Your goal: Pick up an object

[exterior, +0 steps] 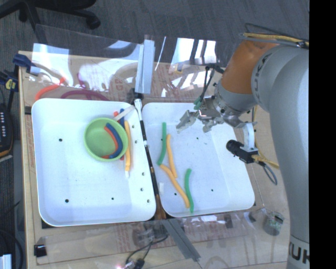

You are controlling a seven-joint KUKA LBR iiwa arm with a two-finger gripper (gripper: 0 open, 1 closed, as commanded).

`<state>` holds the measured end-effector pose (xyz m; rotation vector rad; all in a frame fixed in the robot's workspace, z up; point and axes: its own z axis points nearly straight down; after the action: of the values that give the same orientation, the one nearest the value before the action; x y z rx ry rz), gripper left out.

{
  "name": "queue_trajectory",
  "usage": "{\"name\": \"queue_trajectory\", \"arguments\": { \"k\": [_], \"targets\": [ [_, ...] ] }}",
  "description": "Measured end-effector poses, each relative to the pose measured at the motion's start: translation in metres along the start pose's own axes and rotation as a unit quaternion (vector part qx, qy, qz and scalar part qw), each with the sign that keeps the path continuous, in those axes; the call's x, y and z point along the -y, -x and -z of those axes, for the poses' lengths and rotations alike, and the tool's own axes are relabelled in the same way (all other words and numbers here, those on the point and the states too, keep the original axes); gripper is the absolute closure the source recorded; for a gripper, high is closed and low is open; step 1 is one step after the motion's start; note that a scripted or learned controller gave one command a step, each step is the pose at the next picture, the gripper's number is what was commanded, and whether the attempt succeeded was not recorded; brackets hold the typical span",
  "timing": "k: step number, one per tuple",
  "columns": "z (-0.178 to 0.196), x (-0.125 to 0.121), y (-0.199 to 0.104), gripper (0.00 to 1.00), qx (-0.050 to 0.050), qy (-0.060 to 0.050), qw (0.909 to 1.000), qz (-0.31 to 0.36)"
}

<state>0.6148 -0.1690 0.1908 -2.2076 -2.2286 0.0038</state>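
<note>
Counter, right bin (pixel 231 194) | my pincer (pixel 197 122) spread, empty | green strip (pixel 163 143) just camera-left, long axis near-far.

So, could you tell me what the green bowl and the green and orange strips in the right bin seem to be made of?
Green bowl: probably matte plastic, judging by its even colour and thin rim. Green strips and orange strips: they look like soft rubber or foam, since they lie bent and curved with no shine. The view cannot settle which.

Dark grey carpet floor (pixel 157 18) at far side, black office chair base (pixel 79 13) far left, wooden bench top (pixel 220 236) under clear glare-streaked sheet, cables (pixel 8 84) at left edge
</note>
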Motion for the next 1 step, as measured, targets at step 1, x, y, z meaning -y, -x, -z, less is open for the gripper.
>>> {"name": "queue_trajectory", "arguments": {
  "k": [1],
  "targets": [
    [-0.0955, 0.0457, -0.0421, 0.0, 0.0, 0.0, 0.9997, -0.024]
  ]
}}
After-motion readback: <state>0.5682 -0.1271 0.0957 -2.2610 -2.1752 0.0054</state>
